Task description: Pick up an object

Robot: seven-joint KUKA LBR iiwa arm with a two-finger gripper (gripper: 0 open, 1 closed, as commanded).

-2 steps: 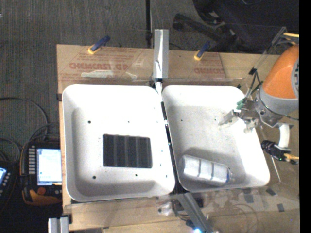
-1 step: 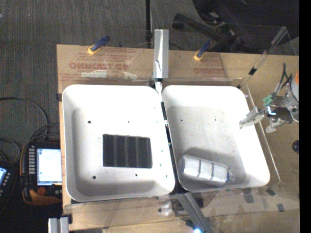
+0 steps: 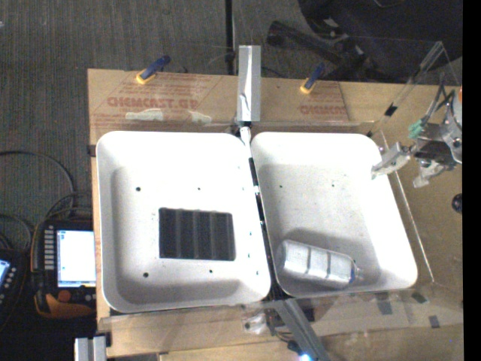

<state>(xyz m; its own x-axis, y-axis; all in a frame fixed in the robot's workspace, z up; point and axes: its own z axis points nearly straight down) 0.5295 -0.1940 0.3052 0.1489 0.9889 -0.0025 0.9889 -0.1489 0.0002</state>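
- I am looking down on two white bins sitting side by side on the tabletop (image 3: 150, 89); the left bin (image 3: 128, 156) is carrying a dark ribbed rectangular block (image 3: 196, 234) lying flat near its middle, and the right bin (image 3: 331, 164) is carrying a clear plastic bottle (image 3: 316, 263) lying on its side.
- The bottle is resting toward six o'clock in the right bin, close to the near wall, with its cap end pointing toward four o'clock. I am treating it as the likeliest thing to pick.
- The gripper (image 3: 432, 153) is sitting at about three o'clock, outside the right bin's far corner and well apart from the bottle. It is too small and cluttered for me to judge its state, so I cannot tell how it is set, and nothing is visibly held.
- My main worry: the bottle is round and lying down, so a descent off its centreline is likely pushing it into a roll rather than trapping it.
- It is also near the bin's sloping wall, and I am expecting a risk of the gripper meeting that wall or the rim on the way down.
- The clear plastic looks slick and crushable, so a squeeze near the cap end may be letting it squirt out.
- The flat dark block is offering little edge to catch, so I am rating it the poorer target.
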